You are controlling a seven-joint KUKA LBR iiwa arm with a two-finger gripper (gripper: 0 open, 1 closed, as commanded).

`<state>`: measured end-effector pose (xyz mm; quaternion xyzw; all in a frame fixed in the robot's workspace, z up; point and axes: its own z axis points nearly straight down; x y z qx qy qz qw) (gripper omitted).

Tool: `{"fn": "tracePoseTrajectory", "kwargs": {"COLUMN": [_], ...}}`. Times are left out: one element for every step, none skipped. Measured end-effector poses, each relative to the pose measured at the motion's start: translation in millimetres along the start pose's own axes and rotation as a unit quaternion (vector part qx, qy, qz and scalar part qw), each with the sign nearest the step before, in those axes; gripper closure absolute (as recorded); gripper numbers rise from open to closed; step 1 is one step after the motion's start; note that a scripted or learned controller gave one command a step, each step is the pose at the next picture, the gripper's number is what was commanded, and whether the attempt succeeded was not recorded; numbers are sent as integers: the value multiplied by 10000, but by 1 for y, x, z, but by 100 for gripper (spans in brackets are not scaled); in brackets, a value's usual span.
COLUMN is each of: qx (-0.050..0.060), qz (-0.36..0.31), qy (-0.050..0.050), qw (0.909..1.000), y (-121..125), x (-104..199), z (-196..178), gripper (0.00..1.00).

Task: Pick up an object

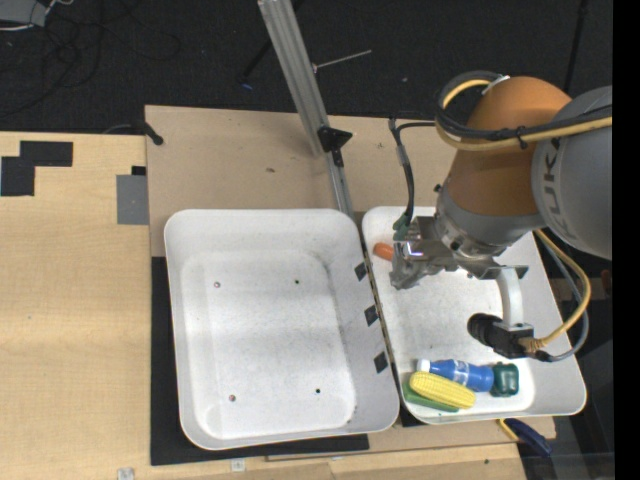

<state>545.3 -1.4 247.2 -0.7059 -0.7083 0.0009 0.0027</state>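
Arm, grey with orange band (510,158), low over upper part of right shallow white bin (560,393) — approach step, nothing seen held. Gripper (408,260) near small orange piece (383,252); jaw state cannot tell. Left shallow white bin (200,238) adjacent. Candidates well apart at lower edge — yellow corn cob (442,391), blue bottle (470,373), green block (505,379). Next: descend squarely; bin wall close by.

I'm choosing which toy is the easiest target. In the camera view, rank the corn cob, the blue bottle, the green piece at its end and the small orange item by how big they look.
1. corn cob and blue bottle: about alike, overlapping, so unranked.
2. green piece.
3. small orange item, partly hidden beside the gripper, so it may be bigger.
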Motion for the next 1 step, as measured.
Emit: {"fn": "tracePoseTrajectory", "kwargs": {"qx": [7], "qz": [-6], "qy": [-1], "qw": [10000], "y": [-10], "x": [58], "z": [15], "gripper": [100]}}
